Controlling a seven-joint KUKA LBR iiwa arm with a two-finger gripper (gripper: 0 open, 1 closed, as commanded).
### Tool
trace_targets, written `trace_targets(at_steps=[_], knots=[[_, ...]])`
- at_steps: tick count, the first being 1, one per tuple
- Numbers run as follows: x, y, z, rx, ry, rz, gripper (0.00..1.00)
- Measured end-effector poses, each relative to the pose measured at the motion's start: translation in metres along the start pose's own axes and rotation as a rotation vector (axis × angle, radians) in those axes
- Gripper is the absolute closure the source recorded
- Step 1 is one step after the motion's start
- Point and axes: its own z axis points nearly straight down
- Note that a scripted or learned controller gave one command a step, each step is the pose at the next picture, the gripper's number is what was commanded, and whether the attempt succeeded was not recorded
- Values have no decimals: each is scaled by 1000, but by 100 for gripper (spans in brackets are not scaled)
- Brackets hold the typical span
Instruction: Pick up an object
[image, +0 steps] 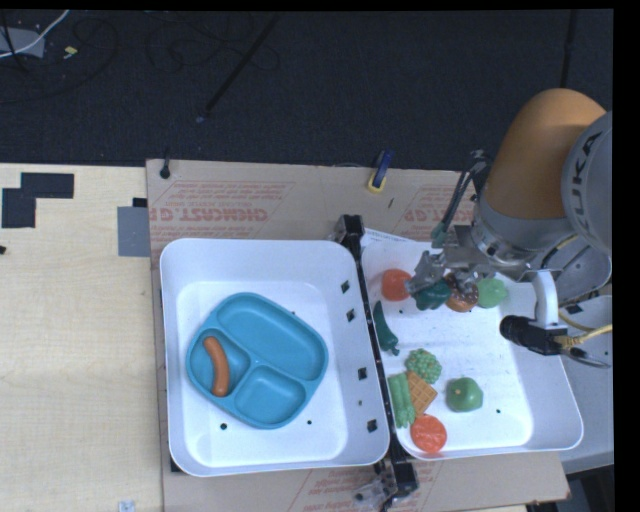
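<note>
My gripper (441, 279) hangs low over the far part of the right bin (545, 420). It sits among several toy foods: a red tomato (395, 284) to its left, a dark teal piece (432, 296) right under it, a small brown-orange piece (462, 301) and a pale green ball (491, 292) to its right. The gripper body hides how it meets the teal piece. Nearer the front lie a dark green pod (385, 329), a broccoli (424, 362), a green bean bundle (400, 399), an orange waffle piece (423, 397), a green apple (463, 394) and a second red tomato (428, 434).
The left bin (185, 430) holds a blue divided plate (290, 345) with an orange sausage (216, 364) in its left compartment. A black divider (362, 330) runs between the bins. The grey arm with its orange band (545, 150) fills the upper right, above the right bin's far corner.
</note>
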Motion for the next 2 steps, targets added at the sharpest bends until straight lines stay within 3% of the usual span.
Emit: trace_targets(at_steps=[2], knots=[[65, -96, 17, 4, 0, 0, 100]])
